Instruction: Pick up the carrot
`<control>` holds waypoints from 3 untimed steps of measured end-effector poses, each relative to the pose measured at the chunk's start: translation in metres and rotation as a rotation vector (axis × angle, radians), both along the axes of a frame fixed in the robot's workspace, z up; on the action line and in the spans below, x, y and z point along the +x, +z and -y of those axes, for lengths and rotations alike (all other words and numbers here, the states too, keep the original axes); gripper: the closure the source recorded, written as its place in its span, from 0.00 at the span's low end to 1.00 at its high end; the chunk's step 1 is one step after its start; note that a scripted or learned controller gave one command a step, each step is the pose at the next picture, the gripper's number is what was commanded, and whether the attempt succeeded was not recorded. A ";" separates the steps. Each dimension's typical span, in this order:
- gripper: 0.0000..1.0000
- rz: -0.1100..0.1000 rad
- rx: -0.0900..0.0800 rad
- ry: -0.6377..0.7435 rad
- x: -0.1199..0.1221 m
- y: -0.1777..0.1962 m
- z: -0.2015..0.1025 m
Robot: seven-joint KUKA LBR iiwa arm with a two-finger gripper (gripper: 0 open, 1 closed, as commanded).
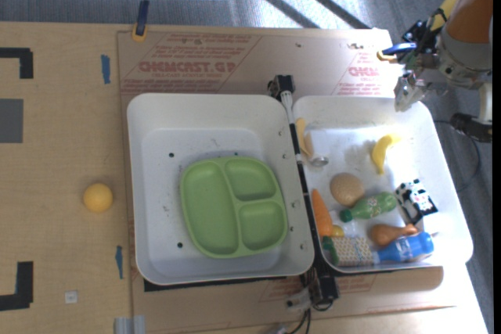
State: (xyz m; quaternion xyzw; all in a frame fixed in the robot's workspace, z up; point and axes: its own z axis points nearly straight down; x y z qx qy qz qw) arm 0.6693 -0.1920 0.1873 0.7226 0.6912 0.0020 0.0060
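The orange carrot (322,213) lies along the left wall of the right bin (438,145), its tip pointing up the bin. My gripper (407,92) hangs at the far right corner of that bin, above its rim, well away from the carrot. Nothing shows between its fingers.
The right bin also holds a banana (381,150), a tan potato-like ball (346,188), a green bottle (369,206), a blue bottle (405,248), a brown drumstick shape (389,233) and a black-and-white toy (416,198). A green divided plate (233,206) lies in the left bin. A yellow ball (98,197) rests on the bench at left.
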 end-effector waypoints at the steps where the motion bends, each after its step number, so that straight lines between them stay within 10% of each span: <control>1: 0.00 -0.005 0.001 0.001 -0.001 -0.003 0.000; 3: 0.00 -0.020 0.020 0.184 -0.018 -0.098 0.014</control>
